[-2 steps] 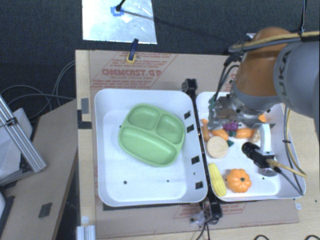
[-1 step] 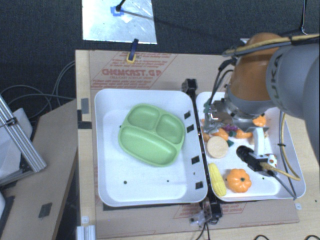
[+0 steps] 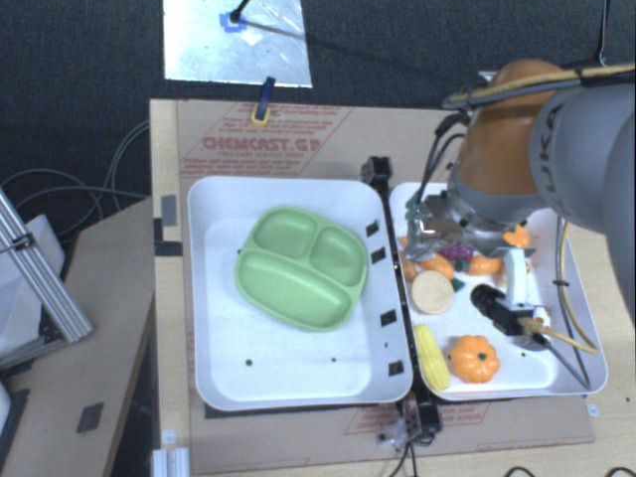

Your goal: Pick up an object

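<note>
We see our hand (image 3: 429, 229) low in the right bin (image 3: 571, 366); its grip state we cannot tell. Toy food (image 3: 433, 291) lies just toward six o'clock.

Pale green plate (image 3: 301, 266) in white bin (image 3: 214, 266); yellow corn (image 3: 431, 357), orange pumpkin (image 3: 474, 359), tan disc (image 3: 432, 292), purple bit (image 3: 459, 254). Grey arm (image 3: 586, 162), orange band (image 3: 507, 137).
</note>
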Motion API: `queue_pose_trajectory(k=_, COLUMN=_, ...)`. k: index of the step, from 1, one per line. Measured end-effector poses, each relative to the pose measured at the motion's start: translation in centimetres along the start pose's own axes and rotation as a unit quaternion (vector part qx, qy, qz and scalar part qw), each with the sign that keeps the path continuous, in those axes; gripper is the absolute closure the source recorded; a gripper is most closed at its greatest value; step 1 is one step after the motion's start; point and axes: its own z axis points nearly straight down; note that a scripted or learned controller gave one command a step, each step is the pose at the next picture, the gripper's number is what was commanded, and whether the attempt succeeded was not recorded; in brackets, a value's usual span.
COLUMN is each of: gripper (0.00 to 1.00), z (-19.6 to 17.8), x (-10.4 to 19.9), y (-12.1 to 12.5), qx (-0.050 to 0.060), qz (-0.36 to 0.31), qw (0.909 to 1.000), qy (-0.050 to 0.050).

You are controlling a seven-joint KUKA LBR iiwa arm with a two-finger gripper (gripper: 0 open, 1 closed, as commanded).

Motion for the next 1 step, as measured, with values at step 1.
queue_pose_trajectory(k=1, gripper=1.00, z=-0.87, x=-0.51, y=-1.57, qx=0.001, qz=0.003, qw=1.0000, qy=0.000)
